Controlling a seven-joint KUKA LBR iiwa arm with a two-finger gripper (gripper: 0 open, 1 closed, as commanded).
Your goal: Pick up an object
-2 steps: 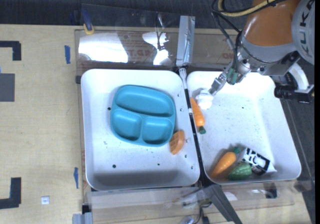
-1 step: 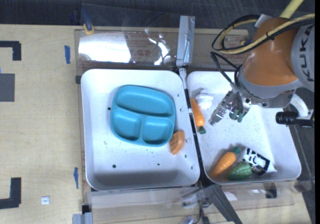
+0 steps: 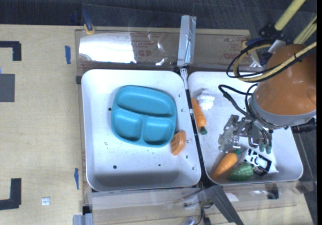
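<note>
In the right bin, my gripper hangs low over the bin floor, below the orange band of the arm. Just below it lies a fat orange carrot-like toy, with a green toy beside that. A black-and-white object lies to the gripper's lower right. A slim carrot with a green tip and a small white object lie to its upper left, near the divider. I see nothing held in the gripper.
The left bin holds a blue divided plate and an orange slice-shaped toy by its right wall. Black and yellow cables loop above the right bin. A clear plastic sheet lies behind the bins.
</note>
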